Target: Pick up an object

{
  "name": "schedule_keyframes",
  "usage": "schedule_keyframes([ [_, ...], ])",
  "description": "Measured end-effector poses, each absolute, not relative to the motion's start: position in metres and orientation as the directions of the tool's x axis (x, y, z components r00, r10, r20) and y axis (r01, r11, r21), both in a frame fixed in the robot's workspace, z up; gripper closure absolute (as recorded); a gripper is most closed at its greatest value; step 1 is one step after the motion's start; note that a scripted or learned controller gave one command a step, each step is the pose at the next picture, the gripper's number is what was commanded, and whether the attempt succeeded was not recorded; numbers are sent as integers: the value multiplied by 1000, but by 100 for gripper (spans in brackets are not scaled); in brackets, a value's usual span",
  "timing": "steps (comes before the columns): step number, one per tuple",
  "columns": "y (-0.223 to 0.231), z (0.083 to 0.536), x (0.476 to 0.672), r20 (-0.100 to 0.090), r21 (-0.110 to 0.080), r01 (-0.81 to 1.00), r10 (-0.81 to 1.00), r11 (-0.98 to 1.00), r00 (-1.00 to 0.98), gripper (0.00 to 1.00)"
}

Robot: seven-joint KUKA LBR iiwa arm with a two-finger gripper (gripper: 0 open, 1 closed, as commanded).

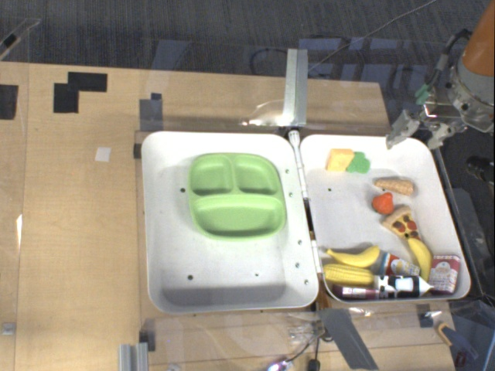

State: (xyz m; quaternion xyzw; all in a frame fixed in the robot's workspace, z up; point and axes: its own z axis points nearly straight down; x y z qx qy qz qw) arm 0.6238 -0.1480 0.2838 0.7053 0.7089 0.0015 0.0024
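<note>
1. Toy food fills the right bin (433, 154), and any piece of it could be the pick. Nearest the jaws (418, 134), just inward of them across the bin's far corner, lie a yellow block (339, 159) and a green block (358, 162) touching each other.

2. Further from the jaws, toward the near wall, come a tan bread piece (394, 185), a red strawberry (383, 202), a pizza slice (401, 223), two bananas (352, 256) (420, 255), a corn cob (346, 274), a dark bottle (390, 287) and a small red carton (443, 273).

3. Handling, as a judgement: these look like hollow plastic play pieces, so light, stiff and rather slick. The blocks and the bread offer flat or parallel sides for a pinch across the short width. The strawberry is rounded and may squirt out. The bananas call for a hold across the middle.

4. The jaws hover at the bin's far right corner with both fingers apart and nothing between them.

5. Hard to make out: the pile along the near wall overlaps, so the bottle's full length and whatever lies beneath the bananas are unclear. The arm (476, 68) is cut off by the frame. The two blocks may be one piece.

6. The left bin (158, 207) holds a green divided plate (236, 194), well away from the jaws.
</note>
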Motion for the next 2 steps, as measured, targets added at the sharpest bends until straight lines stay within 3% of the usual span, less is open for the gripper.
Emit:
schedule_keyframes([
  [1,-85,223,659,0,5,1000,1000,25,-25,0],
  [2,-89,88,663,0,10,999,999,-52,52,0],
])
